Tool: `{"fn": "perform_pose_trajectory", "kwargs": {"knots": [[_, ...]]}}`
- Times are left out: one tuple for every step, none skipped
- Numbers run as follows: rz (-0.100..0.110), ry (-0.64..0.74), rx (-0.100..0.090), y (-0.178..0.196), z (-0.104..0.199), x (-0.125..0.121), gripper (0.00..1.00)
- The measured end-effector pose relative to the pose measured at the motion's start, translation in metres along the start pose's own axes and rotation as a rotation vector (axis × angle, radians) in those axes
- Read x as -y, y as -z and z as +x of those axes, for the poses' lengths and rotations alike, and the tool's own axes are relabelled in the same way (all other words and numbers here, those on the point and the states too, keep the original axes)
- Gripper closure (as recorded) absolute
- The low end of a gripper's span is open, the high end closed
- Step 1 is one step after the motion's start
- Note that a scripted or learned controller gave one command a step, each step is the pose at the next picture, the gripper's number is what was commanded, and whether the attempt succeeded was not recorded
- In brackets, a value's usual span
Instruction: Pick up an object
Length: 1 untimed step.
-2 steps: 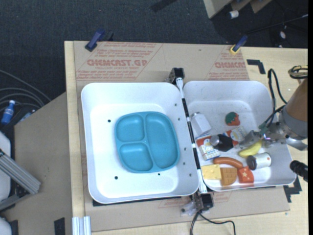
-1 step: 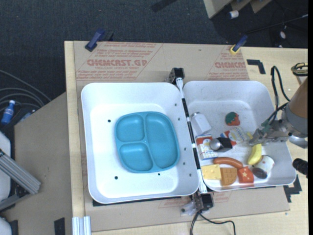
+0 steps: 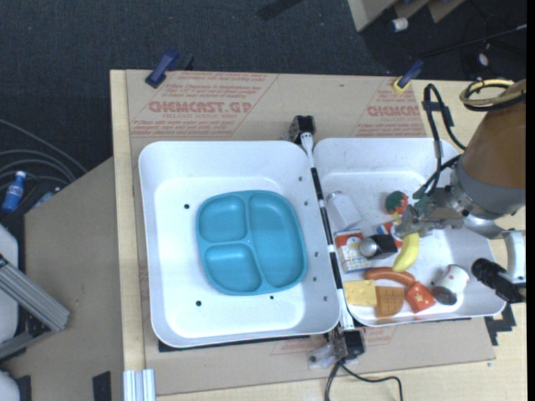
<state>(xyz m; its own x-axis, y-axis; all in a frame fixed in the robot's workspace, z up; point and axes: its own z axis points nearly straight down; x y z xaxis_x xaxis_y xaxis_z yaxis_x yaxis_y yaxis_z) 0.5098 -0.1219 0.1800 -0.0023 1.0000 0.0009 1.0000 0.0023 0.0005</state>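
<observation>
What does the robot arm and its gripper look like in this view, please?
The arm enters from the right with a broad orange band above a grey wrist section. Black cables loop along its side down towards the wrist. The gripper is a small assembly of dark and metallic grey parts; its details are too small to describe further.

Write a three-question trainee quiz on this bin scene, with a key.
1. True or false: the blue divided plate lies in the left bin.
2. Which bin is the gripper over? A left, B right.
3. Fill in: the yellow fruit just below the gripper is a ____.

Key: 1 true. 2 B, the right bin. 3 banana.
</observation>
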Motion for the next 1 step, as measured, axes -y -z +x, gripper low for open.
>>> {"fn": "perform_pose_trajectory", "kwargs": {"knots": [[0.001,-0.002,0.000,0.0674,0.0410,0.0257,1.00]]}}
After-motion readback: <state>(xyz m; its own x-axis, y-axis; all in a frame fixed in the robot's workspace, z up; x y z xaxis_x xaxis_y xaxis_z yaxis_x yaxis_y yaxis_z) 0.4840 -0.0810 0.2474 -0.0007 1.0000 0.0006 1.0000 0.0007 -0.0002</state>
